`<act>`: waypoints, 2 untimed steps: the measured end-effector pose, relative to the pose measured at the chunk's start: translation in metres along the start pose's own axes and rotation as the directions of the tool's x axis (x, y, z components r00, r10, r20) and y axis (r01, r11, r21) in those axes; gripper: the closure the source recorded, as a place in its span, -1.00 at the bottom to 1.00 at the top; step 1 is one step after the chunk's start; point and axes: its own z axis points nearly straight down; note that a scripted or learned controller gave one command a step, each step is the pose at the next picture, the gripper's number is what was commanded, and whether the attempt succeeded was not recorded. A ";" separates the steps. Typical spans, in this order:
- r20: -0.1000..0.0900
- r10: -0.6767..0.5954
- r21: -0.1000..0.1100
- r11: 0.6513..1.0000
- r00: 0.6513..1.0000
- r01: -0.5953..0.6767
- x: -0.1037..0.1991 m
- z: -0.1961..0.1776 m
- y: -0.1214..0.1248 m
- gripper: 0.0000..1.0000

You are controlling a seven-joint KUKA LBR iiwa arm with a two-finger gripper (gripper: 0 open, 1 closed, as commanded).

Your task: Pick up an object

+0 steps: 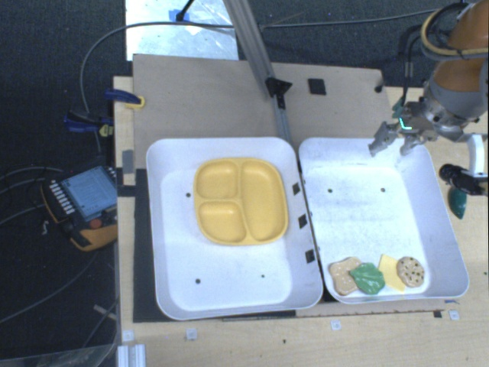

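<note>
Left bin (172, 281): shallow white plastic tray with rounded corners and a matte floor marked by a few small dark dots; it fills the lower centre-left of the frame.
Left bin contents: one yellow divided plate (240, 200), smooth plastic, rounded-rectangle outline, three compartments, lying flat in the bin's upper half.
Right bin (439, 205): same white plastic, just beside the left bin and joined along the shared edge by small black clips; its floor looks scuffed and greyish.
Right bin contents: four small toy food pieces in a tight row along the lower edge, touching or overlapping one another.
Tan biscuit piece (343, 274): pale tan, lobed outline, leftmost of the row.
Green leaf piece (370, 278): dark green, crinkled, partly over the tan piece.
Yellow cheese wedge (392, 271): flat and angular, between the green piece and the cookie.
Chip cookie (411, 271): round, tan, with dark specks, at the right end of the row.
End effector (396, 141): grey metal, two fingers spread apart with nothing between them, above the upper right rim of the right bin, well apart from the food pieces.
Arm (458, 52): grey with an orange band, upper right of the frame.
Bench (206, 98): flat brown board surface under both bins.
Writing: none that can be read.
</note>
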 end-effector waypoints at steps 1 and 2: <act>0.001 -0.001 -0.004 1.000 1.000 0.001 0.000 -0.002 0.001 -1.00; 0.001 0.002 -0.001 1.000 1.000 -0.002 -0.002 0.041 -0.004 -1.00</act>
